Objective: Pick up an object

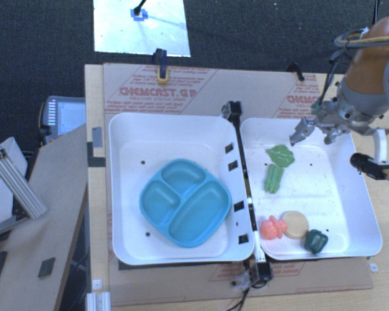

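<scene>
Fingers spread apart, nothing between them. Gripper hangs at far edge of right bin, touching no obj. Grey arm w/ orange band reaches in from right. Closest obj is leafy green veg, just toward near side & left of the fingertips, w/ green stalk piece right at its near side. Along near edge of same bin sit pink toy pressed against tan disc, and dark green pepper just beside the disc. Left bin holds blue divided plate, flat, approx. centre.
</scene>
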Available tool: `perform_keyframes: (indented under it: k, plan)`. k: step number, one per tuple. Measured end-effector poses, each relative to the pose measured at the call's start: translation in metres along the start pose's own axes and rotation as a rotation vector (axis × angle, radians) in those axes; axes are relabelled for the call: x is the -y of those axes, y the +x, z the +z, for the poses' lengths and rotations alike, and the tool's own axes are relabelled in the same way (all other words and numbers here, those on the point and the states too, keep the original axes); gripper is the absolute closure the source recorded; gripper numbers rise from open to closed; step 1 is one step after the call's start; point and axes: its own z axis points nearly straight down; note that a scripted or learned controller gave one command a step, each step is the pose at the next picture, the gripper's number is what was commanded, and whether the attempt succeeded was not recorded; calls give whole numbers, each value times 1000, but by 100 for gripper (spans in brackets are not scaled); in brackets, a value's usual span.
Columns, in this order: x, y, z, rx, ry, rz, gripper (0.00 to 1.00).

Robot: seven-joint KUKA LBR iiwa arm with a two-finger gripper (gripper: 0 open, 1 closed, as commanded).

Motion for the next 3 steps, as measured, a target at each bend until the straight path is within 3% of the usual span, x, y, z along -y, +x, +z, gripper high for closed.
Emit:
perform_keyframes:
  k: [1,3]
  plan:
    - [-3,0,-9,2,-13,-2,0]
    - [-7,2,106,1,-11,-2,0]
